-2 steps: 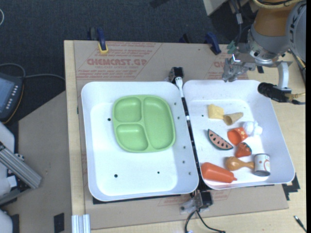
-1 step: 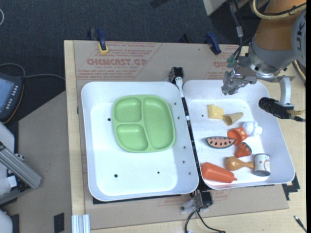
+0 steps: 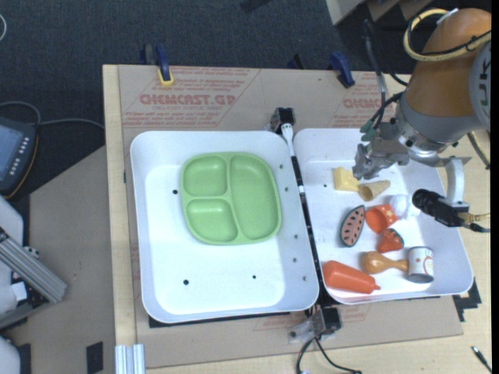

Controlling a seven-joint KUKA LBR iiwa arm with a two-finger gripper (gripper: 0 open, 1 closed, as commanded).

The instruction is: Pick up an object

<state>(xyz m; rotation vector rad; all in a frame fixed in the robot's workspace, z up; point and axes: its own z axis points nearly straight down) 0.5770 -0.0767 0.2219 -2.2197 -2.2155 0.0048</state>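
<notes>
Gripper (image 3: pixel 366 170) is hanging over right bin (image 3: pixel 460 275), just above cheese wedge (image 3: pixel 345 179) and bread piece (image 3: pixel 374 188). Open or clenched: cannot tell. Green tray (image 3: pixel 231 198) is sitting in left bin (image 3: pixel 148 209).

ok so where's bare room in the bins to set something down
Left bin: open floor left of and below the green divided plate. Right bin: crowded; carrot, watermelon slice and can fill its lower half, end effector over the cheese.
</notes>
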